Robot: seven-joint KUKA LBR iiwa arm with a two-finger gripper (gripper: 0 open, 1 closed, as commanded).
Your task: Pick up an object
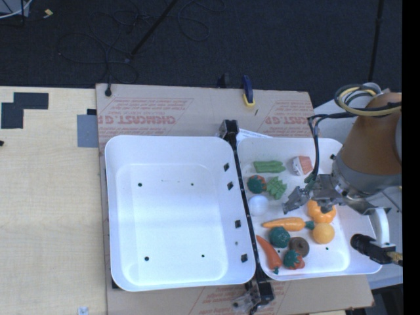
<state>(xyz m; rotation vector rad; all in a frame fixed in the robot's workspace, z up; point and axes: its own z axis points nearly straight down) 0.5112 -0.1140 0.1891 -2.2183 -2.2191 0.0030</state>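
The right bin [341, 261] holds several toy foods. Among them are a green bean-like piece [269, 167], a leafy green piece [276, 188], a dark green ball [255, 184], a white ball [257, 205], an orange carrot [285, 224], an orange pepper [321, 211], a yellow-orange ball [323, 233], a brown ring [299, 246], a red chili [268, 251] and a red-and-white piece [302, 165]. My gripper [296, 200] hangs low over the middle of this bin, just right of the leafy piece and above the carrot. Nothing shows clearly held in it.
The left bin [131, 176] lies beside the right one, with a black divider clamp [237, 195] between them. Both rest on cardboard [151, 113]. The arm's grey and orange body [371, 149] covers the right bin's far right corner. Cables loop above it.
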